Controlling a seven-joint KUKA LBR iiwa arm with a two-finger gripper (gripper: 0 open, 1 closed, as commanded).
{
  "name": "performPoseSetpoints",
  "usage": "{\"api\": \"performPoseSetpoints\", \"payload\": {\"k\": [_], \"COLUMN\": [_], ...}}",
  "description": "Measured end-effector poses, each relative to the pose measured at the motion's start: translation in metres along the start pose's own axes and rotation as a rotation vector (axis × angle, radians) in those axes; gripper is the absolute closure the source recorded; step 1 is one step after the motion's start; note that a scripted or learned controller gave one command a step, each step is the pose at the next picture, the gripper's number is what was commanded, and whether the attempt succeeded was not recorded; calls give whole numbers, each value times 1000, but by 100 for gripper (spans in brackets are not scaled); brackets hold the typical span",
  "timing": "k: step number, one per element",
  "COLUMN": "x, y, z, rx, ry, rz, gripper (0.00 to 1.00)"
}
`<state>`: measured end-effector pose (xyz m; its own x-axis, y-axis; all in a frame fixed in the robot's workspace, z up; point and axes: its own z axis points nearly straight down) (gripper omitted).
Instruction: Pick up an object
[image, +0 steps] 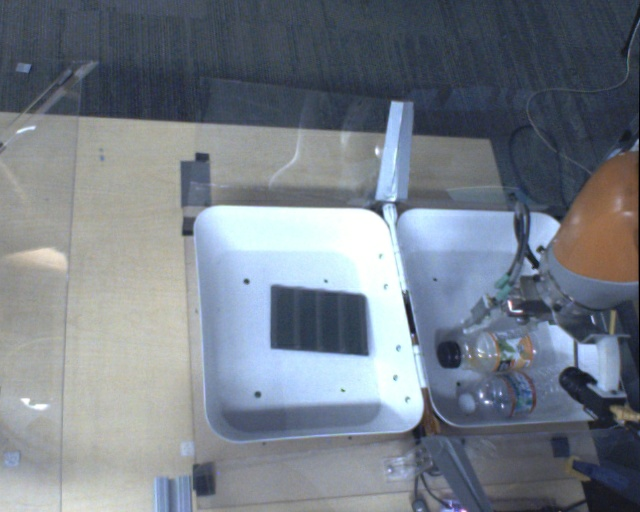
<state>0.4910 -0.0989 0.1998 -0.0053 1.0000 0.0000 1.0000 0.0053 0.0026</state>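
Arm (600, 235) is hanging over the right bin (440, 250) above two bottles (492, 352) lying flat, presumably lining up a pick; gripper (515, 305) opening: can't tell.

Two bins, left (230, 300) and right (430, 250): white plastic, smooth, faintly glossy. Bench (100, 300): pale wood grain under a clear glossy sheet. Two bottles (495, 352) (495, 396): clear glossy plastic, paper-like printed labels; arm's orange band (600, 225): smooth, satin.

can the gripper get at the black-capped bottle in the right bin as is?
Probably yes. The gripper hangs just above the black-capped bottle in the right bin. Nothing lies over it, though a second clear bottle sits close alongside.
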Motion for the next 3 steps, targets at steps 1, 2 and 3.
{"api": "performPoseSetpoints", "payload": {"k": [1, 2, 3], "x": [-51, -28, 6], "y": [-3, -1, 0], "z": [18, 77, 110], "rx": [-1, -6, -14], "ry": [0, -1, -2], "rz": [248, 159, 83], "gripper": [0, 0, 0]}}
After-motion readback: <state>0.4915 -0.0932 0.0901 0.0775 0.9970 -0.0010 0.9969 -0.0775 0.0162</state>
